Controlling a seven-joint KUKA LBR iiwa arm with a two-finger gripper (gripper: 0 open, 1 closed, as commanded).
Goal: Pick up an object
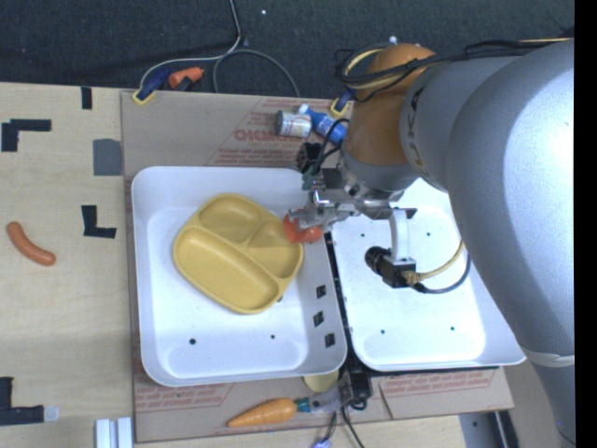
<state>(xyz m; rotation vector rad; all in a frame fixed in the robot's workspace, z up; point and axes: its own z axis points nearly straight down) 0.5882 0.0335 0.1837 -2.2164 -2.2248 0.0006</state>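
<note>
Looming largest from the right is the arm [522, 157], its smooth grey shell rounded and matte, with a glossy orange band [382, 110] sitting above the wrist. Its gripper [315, 215] is hanging over the dividing rims between the two bins, at their far half. Whether it is open or closed cannot be told from this angle.

Lying right under the gripper's tip is a small red piece [300, 231], rounded and shiny. It is resting at the right edge of a yellow plate [233, 259], but whether it is being gripped is unclear. One plate is lying in the left bin [149, 278]; it is a smooth plastic oval, split into three shallow compartments. The right bin [438, 334] is showing a bare white floor with a few dark dots.

Both bins are sitting on a sheet of brown cardboard [233, 129] printed with red lettering. One orange toy carrot [264, 413] is lying on the cardboard's near edge, just beside the left bin. One reddish toy sausage [31, 244] is lying well apart on the pale wooden bench [56, 343], far to the left, among black angular marks. One orange-handled clamp [185, 77] is gripping the cardboard's far edge. Beyond the bench, a thin black cable [238, 26] is running across dark carpet [93, 17].
</note>
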